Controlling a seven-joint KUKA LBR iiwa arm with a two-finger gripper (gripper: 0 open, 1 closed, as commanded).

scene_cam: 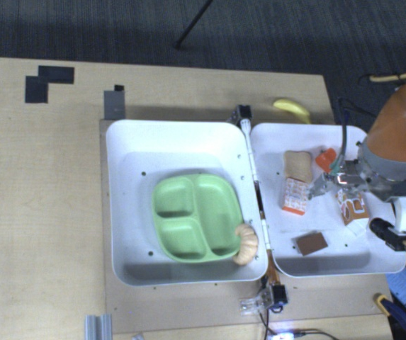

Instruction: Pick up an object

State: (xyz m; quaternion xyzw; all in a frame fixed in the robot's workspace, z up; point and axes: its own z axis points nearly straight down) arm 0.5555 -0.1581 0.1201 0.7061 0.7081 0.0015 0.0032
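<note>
A pale wooden bench (40, 211) carried two shallow white bins set side by side, their inner rims touching along a line running from twelve to six o'clock. The left bin (128, 211) sat near the bench's centre; the right bin (380, 261) lay at its three o'clock side. Just beyond the right bin's rim, at twelve o'clock, a yellow banana (292, 109) rested on the bare wood. Black tape marks (47, 82) lay flat toward ten o'clock, near the bench's far edge. A small dark bracket (115, 103) stood at the left bin's eleven o'clock corner.
</note>
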